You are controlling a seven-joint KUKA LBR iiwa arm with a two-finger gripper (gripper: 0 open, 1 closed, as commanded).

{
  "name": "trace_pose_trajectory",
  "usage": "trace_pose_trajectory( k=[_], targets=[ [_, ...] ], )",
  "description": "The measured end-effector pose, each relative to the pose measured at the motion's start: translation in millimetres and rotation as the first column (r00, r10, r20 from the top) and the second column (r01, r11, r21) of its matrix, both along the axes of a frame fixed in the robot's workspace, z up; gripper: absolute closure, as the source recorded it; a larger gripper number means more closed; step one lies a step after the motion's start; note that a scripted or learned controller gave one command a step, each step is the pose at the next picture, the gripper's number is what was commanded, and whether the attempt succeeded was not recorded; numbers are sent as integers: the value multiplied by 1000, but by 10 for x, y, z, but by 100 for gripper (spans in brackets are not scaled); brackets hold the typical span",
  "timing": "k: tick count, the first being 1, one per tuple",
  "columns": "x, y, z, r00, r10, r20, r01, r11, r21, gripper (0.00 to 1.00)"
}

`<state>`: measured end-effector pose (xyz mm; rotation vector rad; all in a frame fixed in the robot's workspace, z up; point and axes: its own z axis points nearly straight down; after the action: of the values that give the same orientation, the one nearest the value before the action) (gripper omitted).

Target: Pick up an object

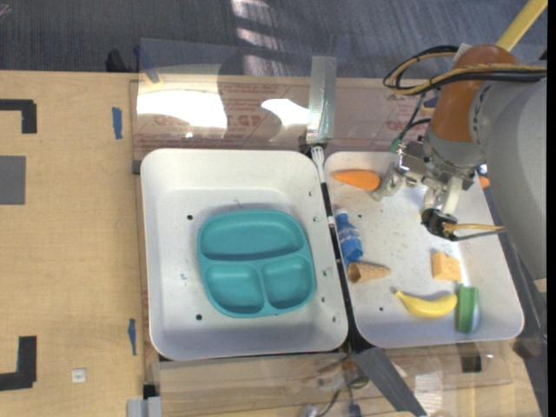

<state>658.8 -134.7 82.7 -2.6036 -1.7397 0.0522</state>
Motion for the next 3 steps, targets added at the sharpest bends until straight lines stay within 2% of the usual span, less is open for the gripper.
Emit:
trace_pose_trajectory(
  k=[2, 3],
  targets=[
    [-6, 147, -1, 1000, -24, 0, 24, 1000, -5, 0],
    [-168, 300, 23, 981, -190, 34, 190, 982, 9, 0]
  ],
)
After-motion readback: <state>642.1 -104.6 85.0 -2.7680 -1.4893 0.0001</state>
